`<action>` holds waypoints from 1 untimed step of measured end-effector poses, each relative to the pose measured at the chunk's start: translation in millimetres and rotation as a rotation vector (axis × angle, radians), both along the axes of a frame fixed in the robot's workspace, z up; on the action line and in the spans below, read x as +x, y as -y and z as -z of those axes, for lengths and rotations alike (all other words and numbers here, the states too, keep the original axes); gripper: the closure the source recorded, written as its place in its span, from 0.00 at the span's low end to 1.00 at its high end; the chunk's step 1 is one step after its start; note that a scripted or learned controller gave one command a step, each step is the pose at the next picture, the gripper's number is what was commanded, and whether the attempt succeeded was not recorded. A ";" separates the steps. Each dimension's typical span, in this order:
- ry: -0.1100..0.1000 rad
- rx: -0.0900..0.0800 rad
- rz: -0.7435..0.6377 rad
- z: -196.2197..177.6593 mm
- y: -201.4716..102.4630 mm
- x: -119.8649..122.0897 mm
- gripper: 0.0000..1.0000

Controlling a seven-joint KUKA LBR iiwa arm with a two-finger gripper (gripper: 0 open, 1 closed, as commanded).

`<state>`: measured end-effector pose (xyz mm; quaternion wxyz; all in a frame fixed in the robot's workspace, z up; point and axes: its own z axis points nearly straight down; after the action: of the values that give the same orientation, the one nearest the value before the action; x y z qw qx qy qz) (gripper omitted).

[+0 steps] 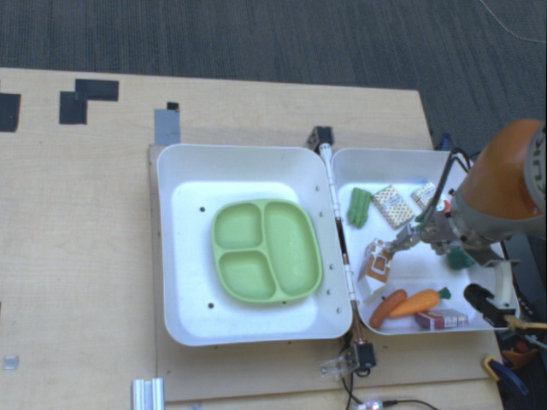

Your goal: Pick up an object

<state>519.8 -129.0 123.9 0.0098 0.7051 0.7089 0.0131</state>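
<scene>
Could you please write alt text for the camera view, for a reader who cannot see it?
A grey and orange robot arm reaches from the right into the right white bin, its gripper low by a small orange and white packet, near a toy carrot and green pickle. The left bin holds a green divided plate.

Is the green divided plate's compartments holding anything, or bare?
Bare: all three compartments of the green divided plate show only plain green surface.

A robotics lab: a pale wooden bench (77, 254) stands on grey carpet (256, 24), and bolted to it are two white bins (171, 229). Black tape marks (85, 99) lie left of the bins, and cables (359, 374) trail below them.
</scene>
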 end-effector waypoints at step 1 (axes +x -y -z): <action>0.005 -0.010 0.004 12.3 -11.8 -8.4 0.00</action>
<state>511.4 -117.3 111.6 0.0149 0.7065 0.7074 0.0112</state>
